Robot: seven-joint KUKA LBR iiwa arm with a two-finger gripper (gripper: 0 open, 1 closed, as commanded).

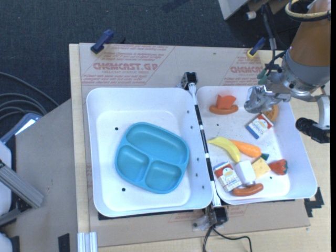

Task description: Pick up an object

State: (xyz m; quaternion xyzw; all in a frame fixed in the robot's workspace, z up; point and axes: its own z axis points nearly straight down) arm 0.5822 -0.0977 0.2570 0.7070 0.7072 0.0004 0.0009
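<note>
While the arm [310,41] reaches in from the right, its gripper [258,100] hangs low over the far part of the right bin [302,164], and whether the jaws are open or shut cannot be told from this angle; nothing is seen between them. Directly beside the gripper lie an orange hat-shaped toy [224,104], a brownish piece [272,112] partly hidden by the gripper, and a small white and red carton [259,126]. Nearer the front of the same bin are a banana [227,146], a carrot [247,148], a cheese wedge [260,167], a red pepper [279,166], a second carton [227,176], a white block [244,170] and a sausage [248,190], several of them touching. The left bin [100,140] holds a blue divided tray [151,157]. Any of the toys satisfies the task; the nearest candidates are the carton and the brownish piece. These items appear to be light, hollow plastic play food, stiff but smooth, so they are likely to slip or roll under an off-centre squeeze. Take the carton across its two flat long faces, at mid-length. Avoid the crowded front cluster, where neighbouring pieces may block the descent.
</note>
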